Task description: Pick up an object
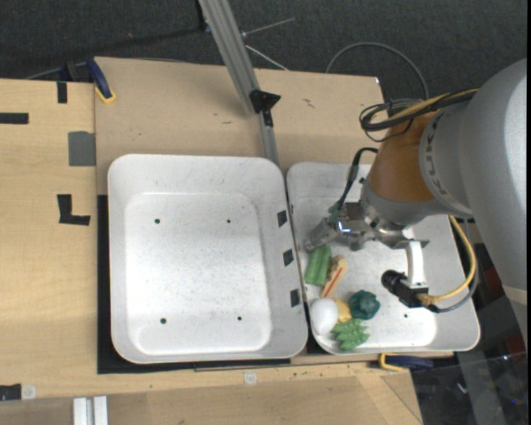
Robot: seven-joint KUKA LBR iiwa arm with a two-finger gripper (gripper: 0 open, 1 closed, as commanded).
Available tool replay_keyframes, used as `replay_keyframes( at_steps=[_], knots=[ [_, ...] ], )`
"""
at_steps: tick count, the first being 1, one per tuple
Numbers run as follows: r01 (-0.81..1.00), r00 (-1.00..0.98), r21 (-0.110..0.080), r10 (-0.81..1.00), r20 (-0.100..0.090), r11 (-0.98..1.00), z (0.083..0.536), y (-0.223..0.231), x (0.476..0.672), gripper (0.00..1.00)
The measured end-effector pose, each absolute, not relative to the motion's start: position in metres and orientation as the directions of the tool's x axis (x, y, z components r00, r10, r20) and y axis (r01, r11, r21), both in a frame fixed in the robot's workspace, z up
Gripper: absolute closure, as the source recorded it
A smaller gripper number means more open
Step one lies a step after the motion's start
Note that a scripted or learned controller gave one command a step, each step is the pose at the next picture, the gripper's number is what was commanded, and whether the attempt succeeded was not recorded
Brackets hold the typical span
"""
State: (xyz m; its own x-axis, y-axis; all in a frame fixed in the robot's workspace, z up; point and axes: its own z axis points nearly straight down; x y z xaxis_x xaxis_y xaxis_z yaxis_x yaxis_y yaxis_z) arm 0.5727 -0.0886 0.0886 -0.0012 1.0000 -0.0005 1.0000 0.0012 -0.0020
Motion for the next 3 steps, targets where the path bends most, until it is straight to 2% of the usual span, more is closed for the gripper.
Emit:
replay_keyframes(
  at_steps=[1,3],
  knots=[
    [1.0,-0.001,-0.002,1.0,0.001,0.001,0.099,-0.088,0.573,1.0],
    [1.0,-0.001,0.003,1.0,0.0,0.001,0.199,-0.096,0.574,1.0]
  ],
)
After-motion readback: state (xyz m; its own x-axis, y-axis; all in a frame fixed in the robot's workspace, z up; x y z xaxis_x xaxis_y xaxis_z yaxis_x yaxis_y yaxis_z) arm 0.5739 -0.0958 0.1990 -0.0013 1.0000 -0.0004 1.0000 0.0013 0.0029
